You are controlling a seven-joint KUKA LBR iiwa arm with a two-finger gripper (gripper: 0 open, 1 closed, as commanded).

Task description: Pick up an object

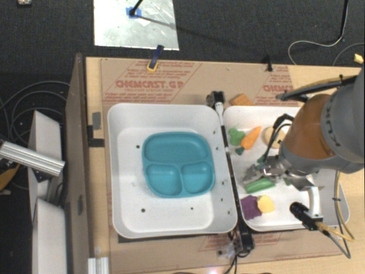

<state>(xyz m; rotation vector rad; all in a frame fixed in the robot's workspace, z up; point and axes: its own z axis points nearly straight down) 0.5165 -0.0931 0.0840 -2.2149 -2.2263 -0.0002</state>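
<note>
Tool [263, 172]: low in the right bin [242, 119], maybe closed on the green toy [259, 184].
Left bin [122, 153]: holds a blue tray [177, 163].
Near the tool: carrot [250, 137], purple toy [249, 206], yellow toy [266, 204].

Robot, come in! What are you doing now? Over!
Gripper low in right bin, at green piece. Grasp unconfirmed. Purple and yellow pieces close beside.

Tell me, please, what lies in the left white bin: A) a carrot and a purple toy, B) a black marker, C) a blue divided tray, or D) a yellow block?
C: the blue divided tray sits alone in the left bin, while the small toys lie in the right bin under the arm.
</note>
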